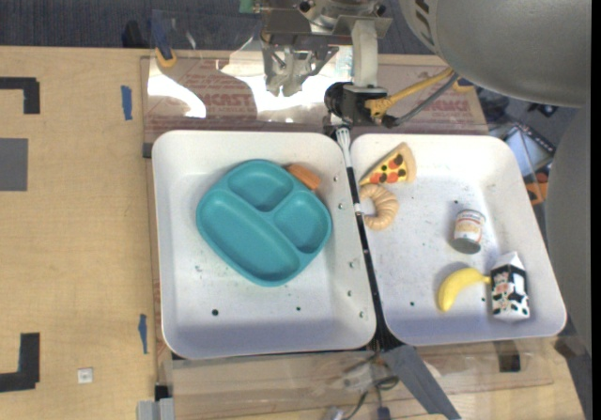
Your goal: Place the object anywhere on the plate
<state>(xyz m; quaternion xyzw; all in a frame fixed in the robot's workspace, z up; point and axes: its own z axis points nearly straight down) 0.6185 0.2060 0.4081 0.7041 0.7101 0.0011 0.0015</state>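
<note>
The orange item [305, 176] sits half tucked behind the teal plate's [264, 221] rim, its kind unclear, the arm [507, 5] runs off the top edge, and the end effector [291, 70] blurs against glare.

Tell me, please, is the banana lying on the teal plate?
No, the banana lies in the right bin, beside the milk carton, while the teal plate sits in the left bin.

Teal divided plate [264, 221] lies flat in left bin, orange object [304, 176] touching its rim
</note>
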